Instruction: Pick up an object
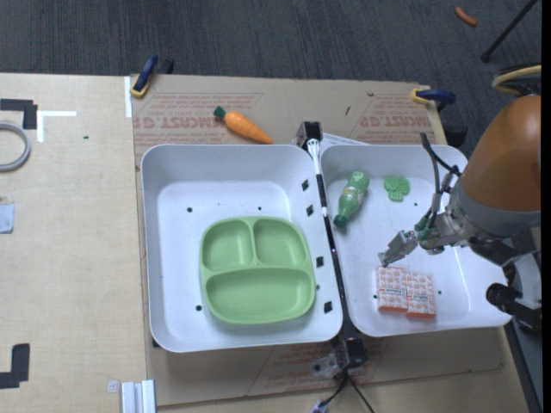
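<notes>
Over the right bin, the gripper hangs low, reached in from the right on the grey arm with its orange band. Its metal tip sits just above the box, an orange-and-white carton lying flat near the bin's front wall. No object shows between the fingers. Whether the fingers stand apart or together cannot be told from this slant.

Contents of the right bin:
- Bottle: green, lying on its side, tilted, near the divider between the bins, well apart from the gripper.
- Green disc: small, flat, just beside the bottle toward the back wall.
- Box: directly below the gripper tip, apart from the bottle and disc.

Contents of the left bin:
- Plate: pale green, three compartments, lying flat near the bin's middle.

Behind the left bin, a carrot lies on the cardboard sheet, outside both bins. Blue clamps hold the sheet's back corners.
</notes>
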You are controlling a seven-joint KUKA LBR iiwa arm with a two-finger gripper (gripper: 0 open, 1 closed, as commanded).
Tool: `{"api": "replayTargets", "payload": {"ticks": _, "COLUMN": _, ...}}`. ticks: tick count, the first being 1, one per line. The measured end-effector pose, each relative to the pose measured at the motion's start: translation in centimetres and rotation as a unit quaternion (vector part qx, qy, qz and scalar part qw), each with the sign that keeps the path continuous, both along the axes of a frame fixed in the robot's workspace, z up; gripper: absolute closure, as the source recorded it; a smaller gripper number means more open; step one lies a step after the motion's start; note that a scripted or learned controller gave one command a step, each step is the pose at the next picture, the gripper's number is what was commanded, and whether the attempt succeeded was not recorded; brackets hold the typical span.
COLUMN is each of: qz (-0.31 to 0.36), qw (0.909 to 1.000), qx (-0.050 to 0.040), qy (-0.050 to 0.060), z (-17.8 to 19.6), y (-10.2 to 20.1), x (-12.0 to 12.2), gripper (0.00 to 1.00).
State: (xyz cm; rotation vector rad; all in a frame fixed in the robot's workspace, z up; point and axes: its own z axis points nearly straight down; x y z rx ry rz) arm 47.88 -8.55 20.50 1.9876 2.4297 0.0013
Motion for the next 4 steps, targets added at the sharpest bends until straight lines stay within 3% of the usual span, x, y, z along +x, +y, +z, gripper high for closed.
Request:
{"api": "replayTargets", "payload": {"ticks": 1, "qz": 0.155, "qw": 0.9879, "qx": -0.0016, "qy": -0.003, "z": -10.9, "y": -1.5, "x": 0.2, "gripper": 0.00}}
{"api": "replayTargets", "payload": {"ticks": 2, "qz": 0.153, "qw": 0.9882, "qx": -0.0024, "qy": -0.006, "z": -9.8, "y": -1.5, "x": 0.4, "gripper": 1.00}}
{"api": "replayTargets", "payload": {"ticks": 3, "qz": 0.030, "qw": 0.9996, "qx": -0.0001, "qy": 0.000, "z": 1.9, "y": 4.1, "x": 1.4, "gripper": 1.00}}
{"api": "replayTargets", "payload": {"ticks": 4, "qz": 0.030, "qw": 0.9996, "qx": -0.0001, "qy": 0.000, "z": 1.9, "y": 4.1, "x": 1.4, "gripper": 0.00}}
